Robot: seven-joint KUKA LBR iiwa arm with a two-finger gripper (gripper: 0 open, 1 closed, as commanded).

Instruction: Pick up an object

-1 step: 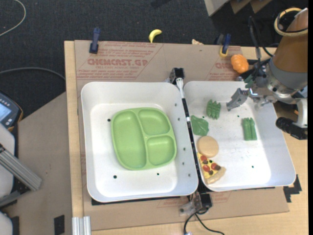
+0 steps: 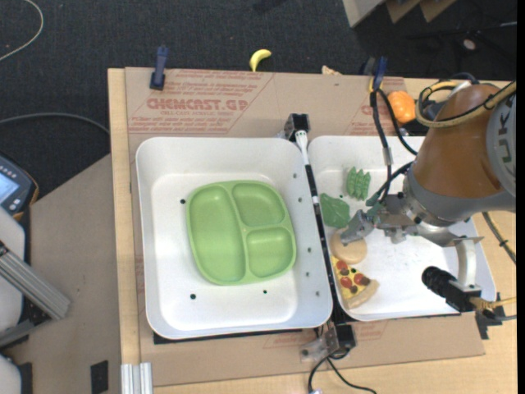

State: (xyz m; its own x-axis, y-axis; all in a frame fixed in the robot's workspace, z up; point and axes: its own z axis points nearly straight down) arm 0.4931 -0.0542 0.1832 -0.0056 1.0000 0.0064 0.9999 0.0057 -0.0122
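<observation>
**Zero objects lifted so far, jaws low among the toys**

Four small toys lie on the floor of the right bin [image 2: 398, 302], all near its left wall: a ridged green piece [image 2: 358, 182], a flat green piece [image 2: 335, 211], a tan round piece [image 2: 351, 250] and a pizza slice [image 2: 355, 284]. None of them is off the floor, so the pick is not yet done.

The arm [image 2: 455, 150] reaches in from the right and carries the jaws low over that cluster, between the flat green piece and the tan round piece. Whether they touch either one is unclear from this slant. Whether the jaws stand apart or together, I cannot tell, because the grey metal at the tip is too small and foreshortened. Nothing can be seen between them.

My reading is that the approach is made and the grasp itself remains: closing on one toy, most likely the tan round piece or the flat green one, then raising it clear.

The left bin [image 2: 164, 302] holds a green divided plate [image 2: 242, 232], well apart from the jaws.
</observation>
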